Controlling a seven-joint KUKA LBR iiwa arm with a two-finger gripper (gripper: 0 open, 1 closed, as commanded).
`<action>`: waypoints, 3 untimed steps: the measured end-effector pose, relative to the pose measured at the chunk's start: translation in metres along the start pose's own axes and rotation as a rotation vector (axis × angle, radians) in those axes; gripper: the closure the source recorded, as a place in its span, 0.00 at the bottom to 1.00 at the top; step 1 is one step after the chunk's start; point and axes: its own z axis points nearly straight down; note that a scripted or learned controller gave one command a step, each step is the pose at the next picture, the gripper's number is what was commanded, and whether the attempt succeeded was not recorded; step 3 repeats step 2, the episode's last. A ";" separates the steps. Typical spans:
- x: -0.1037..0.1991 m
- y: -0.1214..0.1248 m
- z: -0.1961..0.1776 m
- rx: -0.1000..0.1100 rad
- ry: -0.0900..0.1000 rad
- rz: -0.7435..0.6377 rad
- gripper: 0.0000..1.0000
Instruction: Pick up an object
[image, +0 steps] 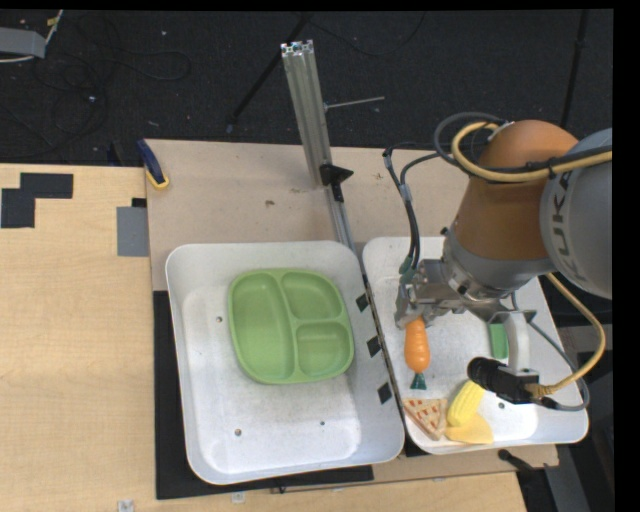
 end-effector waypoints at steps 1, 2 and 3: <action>0.060 -0.002 -0.001 0.001 0.000 0.000 1.00; 0.107 0.009 0.003 0.001 -0.002 0.001 1.00; 0.107 0.009 0.003 0.001 -0.002 0.001 1.00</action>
